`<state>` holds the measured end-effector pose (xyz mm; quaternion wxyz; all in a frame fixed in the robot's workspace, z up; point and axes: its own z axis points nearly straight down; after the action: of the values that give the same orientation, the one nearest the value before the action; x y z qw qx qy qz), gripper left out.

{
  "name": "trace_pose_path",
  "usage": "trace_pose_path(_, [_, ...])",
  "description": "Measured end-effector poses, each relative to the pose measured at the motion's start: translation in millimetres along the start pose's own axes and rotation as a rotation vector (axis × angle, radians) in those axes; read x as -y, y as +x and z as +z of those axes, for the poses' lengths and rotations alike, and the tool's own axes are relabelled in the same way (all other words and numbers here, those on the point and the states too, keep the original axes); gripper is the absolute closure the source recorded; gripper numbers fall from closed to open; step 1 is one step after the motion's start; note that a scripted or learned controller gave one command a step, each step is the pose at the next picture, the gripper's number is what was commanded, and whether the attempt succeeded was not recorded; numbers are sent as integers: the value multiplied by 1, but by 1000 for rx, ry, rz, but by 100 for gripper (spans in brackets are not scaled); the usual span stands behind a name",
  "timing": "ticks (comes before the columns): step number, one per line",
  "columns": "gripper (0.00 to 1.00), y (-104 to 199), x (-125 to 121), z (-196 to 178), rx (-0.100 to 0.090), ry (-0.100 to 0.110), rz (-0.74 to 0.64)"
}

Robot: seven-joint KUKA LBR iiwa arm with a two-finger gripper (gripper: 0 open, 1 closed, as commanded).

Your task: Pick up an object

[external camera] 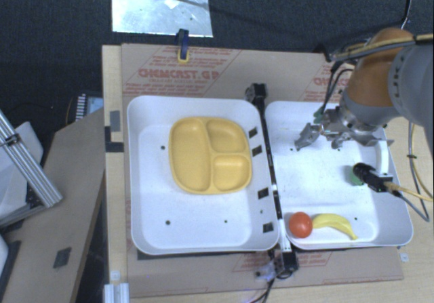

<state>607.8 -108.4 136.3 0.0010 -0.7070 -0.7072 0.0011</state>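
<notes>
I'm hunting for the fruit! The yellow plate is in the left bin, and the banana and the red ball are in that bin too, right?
Not quite. The banana and the red ball lie in the right bin, side by side close to its near rim. The yellow plate is in the left bin, as you said. The camera view shows this.

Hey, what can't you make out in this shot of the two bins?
- Arm: cut off by the right edge of the camera view.
- Right bin: far right corner hidden under the arm.
- Green thing: too small to identify.
- Board lettering: partly covered by the right bin.
</notes>
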Motion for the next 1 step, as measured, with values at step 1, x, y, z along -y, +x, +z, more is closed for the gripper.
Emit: trace_pose_path(1, [0,1,0,52,-1,0,0])
